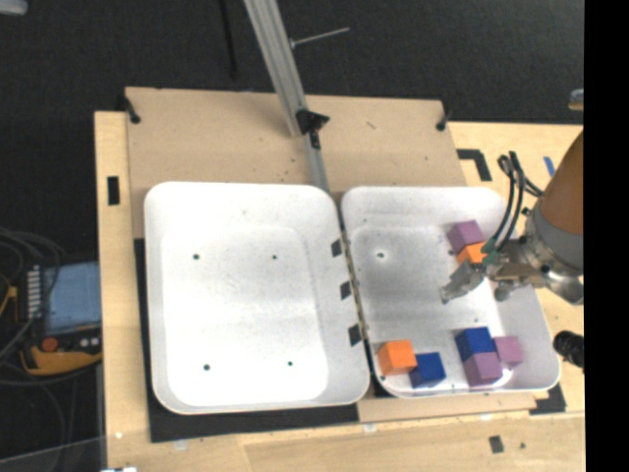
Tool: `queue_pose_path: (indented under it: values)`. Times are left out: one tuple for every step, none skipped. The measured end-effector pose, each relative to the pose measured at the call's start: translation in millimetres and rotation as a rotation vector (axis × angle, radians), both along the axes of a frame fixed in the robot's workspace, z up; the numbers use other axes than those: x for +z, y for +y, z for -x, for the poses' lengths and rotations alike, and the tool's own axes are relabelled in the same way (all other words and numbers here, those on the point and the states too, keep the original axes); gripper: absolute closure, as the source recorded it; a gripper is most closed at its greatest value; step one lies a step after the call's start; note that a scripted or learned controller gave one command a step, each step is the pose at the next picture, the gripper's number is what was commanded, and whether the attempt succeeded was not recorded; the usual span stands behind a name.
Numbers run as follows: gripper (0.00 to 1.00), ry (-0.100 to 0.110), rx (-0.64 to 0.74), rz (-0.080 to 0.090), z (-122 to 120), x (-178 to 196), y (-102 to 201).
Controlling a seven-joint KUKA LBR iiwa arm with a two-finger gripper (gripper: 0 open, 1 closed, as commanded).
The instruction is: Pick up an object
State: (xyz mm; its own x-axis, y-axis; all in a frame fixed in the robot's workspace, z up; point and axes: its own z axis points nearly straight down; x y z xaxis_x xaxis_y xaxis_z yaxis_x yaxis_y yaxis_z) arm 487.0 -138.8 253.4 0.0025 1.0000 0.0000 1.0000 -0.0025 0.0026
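Now the pincer (460, 285) hovers near a purple block (465, 235) in the right bin (403, 214).

Bins (246, 293): white plastic, smooth, faintly speckled grey
Bench (295, 141): pale wood board, matt
Blocks (398, 356): matt, foam-like, orange, blue, purple
Rail, upper centre (275, 47): silvery brushed metal

1. Both bins (246, 293) are white, faintly speckled grey.
2. In the right bin (413, 214), a purple block (465, 234) touches a small orange block (474, 253).
3. Along that bin's near rim: an orange block (397, 356), blue block (428, 369), darker blue block (475, 341), two purple blocks (483, 367).
4. The bench (295, 141) is tan.
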Motion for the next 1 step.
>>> queue_pose_path:
  values:
    - [0.00, 0.006, 0.001, 0.001, 3.1, -46.4, 6.9]
